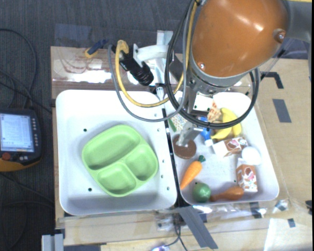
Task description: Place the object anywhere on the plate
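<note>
Your object looks to be the small brown disc [185, 150] in the upper left corner of the right bin [267, 187], close to the wall shared with the left bin; that reading is a judgement, since the hand [186, 138] sits directly over it. It resembles a toy cookie or chocolate round: probably light, rigid plastic, smooth and a little slippery, not fragile. Being flat and low, it leaves you only its rim to pinch, so take it across the diameter with the tips low to the bin floor. It is round, so it has no real long axis and points nowhere; any approach angle serves equally.

You cannot tell how the hand is set, since the arm's orange band and cables cover much of it, nor whether it touches the disc.

Just below and right of the disc lies a toy carrot [190, 173], slanted with its green top toward the upper right. Below that sits a green ball-like toy [201, 192]. Bananas [227, 124] and small cartons crowd the right bin's upper right.

The light green, three-compartment plate [120, 161] rests in the middle of the left bin [73, 140], well apart from the disc and across the dividing walls, so you will need to lift clear of them.
</note>
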Robot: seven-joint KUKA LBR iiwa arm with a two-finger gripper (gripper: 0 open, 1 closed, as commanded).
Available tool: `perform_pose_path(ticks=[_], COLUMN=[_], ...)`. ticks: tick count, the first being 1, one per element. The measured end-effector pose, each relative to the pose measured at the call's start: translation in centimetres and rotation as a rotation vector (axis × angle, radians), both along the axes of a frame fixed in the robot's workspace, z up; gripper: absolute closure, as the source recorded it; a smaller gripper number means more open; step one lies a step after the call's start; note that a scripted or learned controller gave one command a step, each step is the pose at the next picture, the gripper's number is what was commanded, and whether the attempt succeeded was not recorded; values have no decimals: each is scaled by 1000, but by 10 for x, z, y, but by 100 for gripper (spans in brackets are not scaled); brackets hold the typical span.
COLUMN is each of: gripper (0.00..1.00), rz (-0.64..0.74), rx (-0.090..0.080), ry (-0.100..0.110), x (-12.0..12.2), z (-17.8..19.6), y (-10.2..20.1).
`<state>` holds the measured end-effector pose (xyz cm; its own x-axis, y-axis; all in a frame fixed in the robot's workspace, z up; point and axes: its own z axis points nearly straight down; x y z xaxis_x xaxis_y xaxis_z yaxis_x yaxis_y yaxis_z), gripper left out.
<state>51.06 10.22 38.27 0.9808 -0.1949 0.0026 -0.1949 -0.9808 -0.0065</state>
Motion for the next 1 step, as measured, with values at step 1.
perform_pose_path(ticks=[1], gripper=[0], rz=[-73], rx=[-1], ry=[12], x=[-14], z=[-43], y=[-52])
